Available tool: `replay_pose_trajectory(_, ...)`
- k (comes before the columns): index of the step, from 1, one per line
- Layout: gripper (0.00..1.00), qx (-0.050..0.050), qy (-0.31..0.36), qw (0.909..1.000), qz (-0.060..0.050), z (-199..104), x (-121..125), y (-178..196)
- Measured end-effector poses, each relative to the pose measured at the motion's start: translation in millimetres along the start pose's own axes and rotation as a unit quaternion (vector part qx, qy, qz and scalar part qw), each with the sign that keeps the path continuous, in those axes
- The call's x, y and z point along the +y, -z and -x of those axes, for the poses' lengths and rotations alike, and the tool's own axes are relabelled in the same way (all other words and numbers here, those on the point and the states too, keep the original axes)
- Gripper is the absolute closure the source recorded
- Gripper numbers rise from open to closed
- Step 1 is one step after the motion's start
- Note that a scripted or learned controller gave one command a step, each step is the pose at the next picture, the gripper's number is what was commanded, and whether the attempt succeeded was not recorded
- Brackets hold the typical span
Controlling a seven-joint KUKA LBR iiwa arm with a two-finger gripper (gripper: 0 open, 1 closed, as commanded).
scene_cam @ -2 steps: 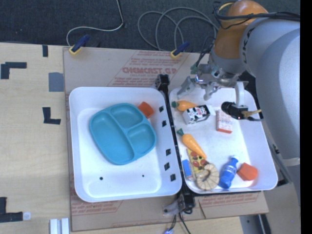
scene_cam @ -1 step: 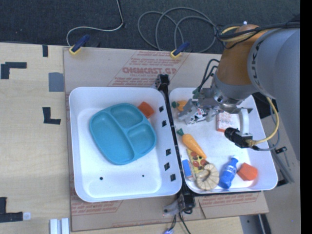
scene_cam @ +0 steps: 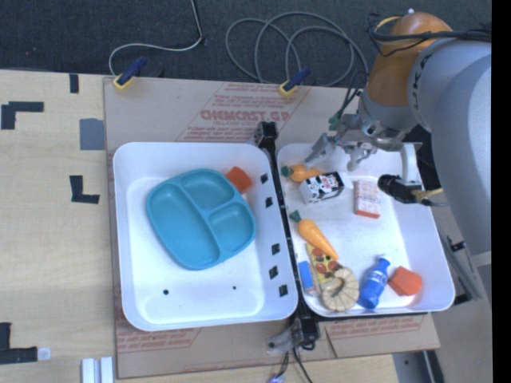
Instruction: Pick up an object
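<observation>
My gripper point(scene_cam: 333, 157) hangs over the far left part of the right bin point(scene_cam: 421, 238), with its two fingers point(scene_cam: 316, 153) spread open and nothing between them. Just below the fingertips lie a small orange carrot piece point(scene_cam: 301, 171) and a black-and-white carton point(scene_cam: 323, 187). A pale pink box point(scene_cam: 367, 199) lies to the right of the carton. Nearer the front of this bin are a longer carrot point(scene_cam: 314, 234), a pizza slice point(scene_cam: 322, 262), a round cookie point(scene_cam: 341, 288), a blue bottle point(scene_cam: 374, 282) and an orange-red block point(scene_cam: 406, 281).
The left bin point(scene_cam: 144, 294) holds a blue divided plate point(scene_cam: 201, 217) with an orange block point(scene_cam: 238, 179) at its far edge. A black divider point(scene_cam: 275, 214) runs between the bins. The arm's grey body point(scene_cam: 455, 110) overhangs the right bin's far right corner. Cables point(scene_cam: 279, 46) lie behind the bench.
</observation>
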State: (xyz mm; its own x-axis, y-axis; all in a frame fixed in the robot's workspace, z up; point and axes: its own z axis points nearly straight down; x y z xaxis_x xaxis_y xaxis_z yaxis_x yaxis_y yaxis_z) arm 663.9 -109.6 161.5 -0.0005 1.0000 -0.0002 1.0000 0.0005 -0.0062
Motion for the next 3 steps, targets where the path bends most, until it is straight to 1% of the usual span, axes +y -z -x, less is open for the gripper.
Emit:
replay_pose_trajectory(1,0.00,0.000,0.000,1.0000,-0.001,6,-74,-38)
replay_pose_trajectory(2,0.00,0.001,-0.008,0.9995,-0.031,-7,-5,-75)
replay_pose_trajectory(3,1.00,-0.001,-0.009,0.9992,-0.039,-4,-7,-69)
